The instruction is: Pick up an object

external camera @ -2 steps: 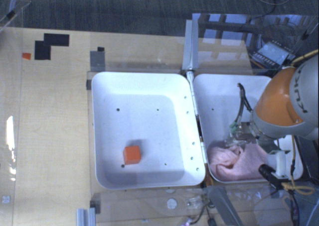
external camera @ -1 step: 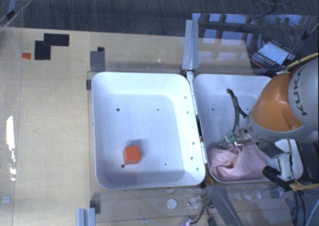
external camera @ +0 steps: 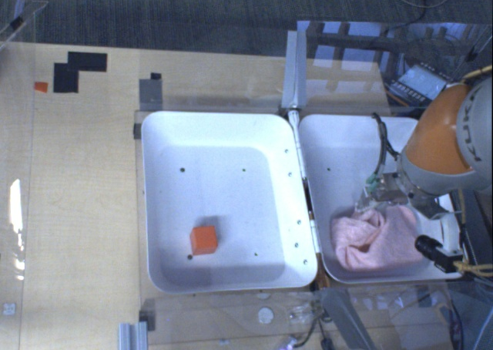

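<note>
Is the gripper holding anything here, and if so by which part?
It cannot be told. The gripper sits low in the right bin, at the upper edge of the pink cloth, but no cloth is visibly between its fingers. The orange block lies alone in the left bin.

We see two white bins (external camera: 218, 129) side by side on the wooden bench (external camera: 77, 210), toward its right edge.
</note>
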Robot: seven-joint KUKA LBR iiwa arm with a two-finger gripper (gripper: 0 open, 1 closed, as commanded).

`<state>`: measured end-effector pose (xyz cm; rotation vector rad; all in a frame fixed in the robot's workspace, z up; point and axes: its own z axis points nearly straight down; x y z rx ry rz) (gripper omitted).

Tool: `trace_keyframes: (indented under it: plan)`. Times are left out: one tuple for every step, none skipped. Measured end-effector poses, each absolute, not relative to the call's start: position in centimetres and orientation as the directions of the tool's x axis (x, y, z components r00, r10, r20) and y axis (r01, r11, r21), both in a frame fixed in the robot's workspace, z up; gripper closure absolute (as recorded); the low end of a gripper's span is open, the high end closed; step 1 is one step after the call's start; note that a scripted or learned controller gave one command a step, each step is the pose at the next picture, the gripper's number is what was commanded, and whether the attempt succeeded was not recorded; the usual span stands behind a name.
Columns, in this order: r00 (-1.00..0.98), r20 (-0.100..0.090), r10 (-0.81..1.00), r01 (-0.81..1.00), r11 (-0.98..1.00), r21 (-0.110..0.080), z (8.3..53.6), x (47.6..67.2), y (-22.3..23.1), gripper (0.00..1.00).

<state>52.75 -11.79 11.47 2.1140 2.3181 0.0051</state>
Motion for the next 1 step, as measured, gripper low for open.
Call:
trace_keyframes:
  plan:
    - [-0.243, -0.008, 0.970, 0.970, 0.244, 0.022, 9.30, 51.04, -12.06, 0.00]
